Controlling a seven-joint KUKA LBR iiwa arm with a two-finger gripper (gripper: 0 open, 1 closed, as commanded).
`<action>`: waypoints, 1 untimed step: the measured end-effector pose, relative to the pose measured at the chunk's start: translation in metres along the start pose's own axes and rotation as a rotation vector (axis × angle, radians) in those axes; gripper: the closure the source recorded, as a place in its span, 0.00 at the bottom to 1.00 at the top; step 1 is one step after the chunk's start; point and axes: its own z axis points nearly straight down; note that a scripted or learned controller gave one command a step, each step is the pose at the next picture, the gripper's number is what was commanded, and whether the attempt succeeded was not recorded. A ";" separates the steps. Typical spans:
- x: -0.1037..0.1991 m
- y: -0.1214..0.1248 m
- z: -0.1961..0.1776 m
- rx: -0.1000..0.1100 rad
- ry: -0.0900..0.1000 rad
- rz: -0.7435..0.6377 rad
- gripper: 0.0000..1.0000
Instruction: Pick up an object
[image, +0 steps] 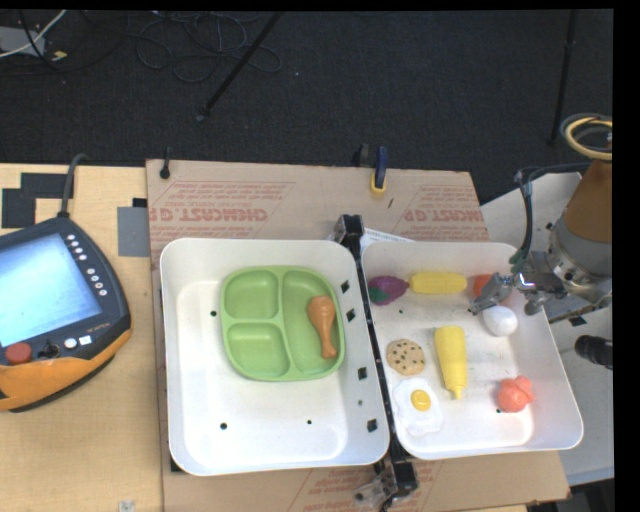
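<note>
The right bin (560, 420) holds several toy foods. A purple eggplant (388, 289) and a yellow corn cob (438, 284) lie along its far side. A cookie (405, 356), a yellow mustard bottle (452, 361) and a fried egg (419, 402) lie in the middle. An orange-red fruit (514, 395) sits near the front right. My gripper (517, 286) hangs low over the bin's far right corner. A red piece (485, 287) lies just left of it and a white egg (499, 321) just in front of it. Nothing is visibly held.
The left bin (190, 400) holds a green divided plate (270, 325) with a brown drumstick (324, 323) in its right compartment. A teach pendant (55, 300) lies on the bench at far left. The grey arm (590, 215) stands at the right edge.
</note>
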 end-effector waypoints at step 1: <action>0.003 0.002 0.064 -0.001 0.000 -0.001 0.00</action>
